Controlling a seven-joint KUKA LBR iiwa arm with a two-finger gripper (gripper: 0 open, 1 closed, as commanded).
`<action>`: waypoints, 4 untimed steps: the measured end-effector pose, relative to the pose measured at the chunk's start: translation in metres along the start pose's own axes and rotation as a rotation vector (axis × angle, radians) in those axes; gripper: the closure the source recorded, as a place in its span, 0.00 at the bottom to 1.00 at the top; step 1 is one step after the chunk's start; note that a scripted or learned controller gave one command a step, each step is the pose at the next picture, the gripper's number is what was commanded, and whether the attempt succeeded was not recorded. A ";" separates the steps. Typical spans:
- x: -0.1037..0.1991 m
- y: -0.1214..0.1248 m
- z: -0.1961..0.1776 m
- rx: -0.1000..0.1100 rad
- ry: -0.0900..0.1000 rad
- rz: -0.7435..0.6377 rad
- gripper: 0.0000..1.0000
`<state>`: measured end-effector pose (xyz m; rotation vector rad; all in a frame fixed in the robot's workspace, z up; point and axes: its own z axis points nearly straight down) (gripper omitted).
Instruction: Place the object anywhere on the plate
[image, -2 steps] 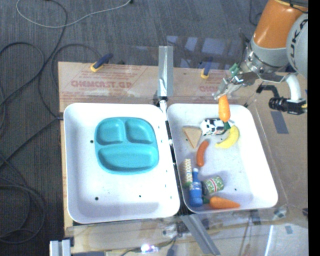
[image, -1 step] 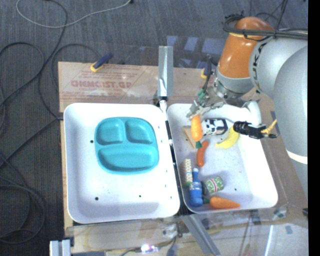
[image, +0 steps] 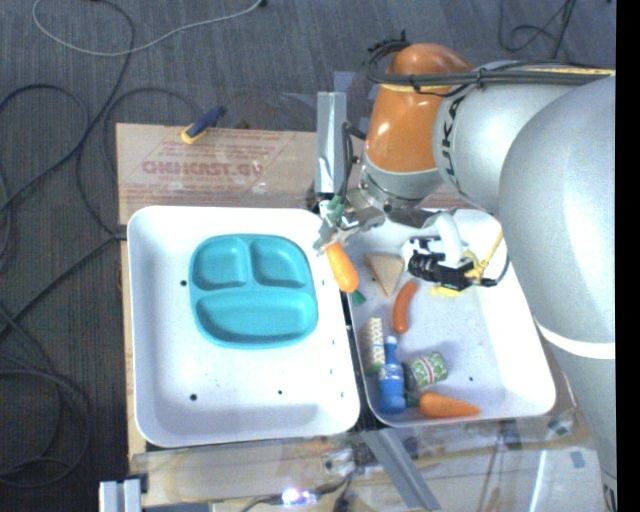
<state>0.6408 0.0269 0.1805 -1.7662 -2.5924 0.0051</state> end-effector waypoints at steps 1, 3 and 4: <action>0.000 0.000 0.000 0.000 0.000 0.000 0.00; -0.031 0.003 -0.142 -0.001 -0.002 0.007 0.00; 0.015 -0.002 0.001 0.002 0.000 -0.008 0.00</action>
